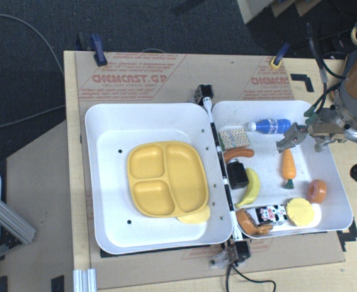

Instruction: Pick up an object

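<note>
- In the right bin, lots of toy food sits, and the gripper hangs over it, near the top end of the carrot.
- The arm comes in from the right side, over the bin's far edge.
- The gripper's dark tips point toward the left. I cannot tell how wide the jaws are, because they are small and dark here. I see nothing held between them.
- The orange carrot lies just under and beside the gripper, standing long-ways in the bin. It looks like the closest thing to grab.
- A blue bottle lies on its side near the top of the bin, just beside the gripper.
- A hot dog sits near the wall between the bins, with a speckled block above it and a black block below it.
- A yellow banana curves next to the black block.
- A round yellow thing, a reddish fruit, a black and white toy and a brown sausage shape lie at the near end.
- In the left bin there is a yellow tray with three parts, well apart from the gripper.
- I think the job has just begun. Nothing is lifted yet; every toy lies on the bin floor.
- What is left: go down, close on one toy, and lift it up.
</note>
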`<state>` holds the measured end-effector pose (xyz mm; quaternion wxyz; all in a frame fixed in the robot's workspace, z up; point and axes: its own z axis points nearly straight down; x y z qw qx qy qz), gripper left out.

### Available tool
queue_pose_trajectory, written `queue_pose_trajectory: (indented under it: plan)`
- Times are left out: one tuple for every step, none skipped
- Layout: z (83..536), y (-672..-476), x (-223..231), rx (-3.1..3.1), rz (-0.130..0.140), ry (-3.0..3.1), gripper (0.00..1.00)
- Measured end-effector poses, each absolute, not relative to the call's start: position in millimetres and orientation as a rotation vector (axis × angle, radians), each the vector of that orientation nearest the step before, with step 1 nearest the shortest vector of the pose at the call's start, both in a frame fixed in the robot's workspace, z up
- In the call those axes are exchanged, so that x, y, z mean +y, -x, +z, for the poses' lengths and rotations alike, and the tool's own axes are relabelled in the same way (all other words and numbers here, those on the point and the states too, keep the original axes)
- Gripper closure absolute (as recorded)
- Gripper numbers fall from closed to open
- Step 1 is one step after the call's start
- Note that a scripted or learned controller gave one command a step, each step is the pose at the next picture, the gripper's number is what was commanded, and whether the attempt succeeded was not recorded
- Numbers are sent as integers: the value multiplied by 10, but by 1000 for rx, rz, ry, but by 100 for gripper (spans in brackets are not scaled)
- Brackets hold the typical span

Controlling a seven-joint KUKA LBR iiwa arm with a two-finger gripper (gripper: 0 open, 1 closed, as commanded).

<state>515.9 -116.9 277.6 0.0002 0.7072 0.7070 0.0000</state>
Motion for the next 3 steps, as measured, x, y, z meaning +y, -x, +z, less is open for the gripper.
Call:
queue_pose_trajectory:
  plan:
    - [1833, -5596, -1525, 2222, -1, -2223, 0]
    - [846, -5783, -1789, 2221, 0, -2222, 0]
    - [949, -5790, -1787, 2218, 3, -2221, 100]
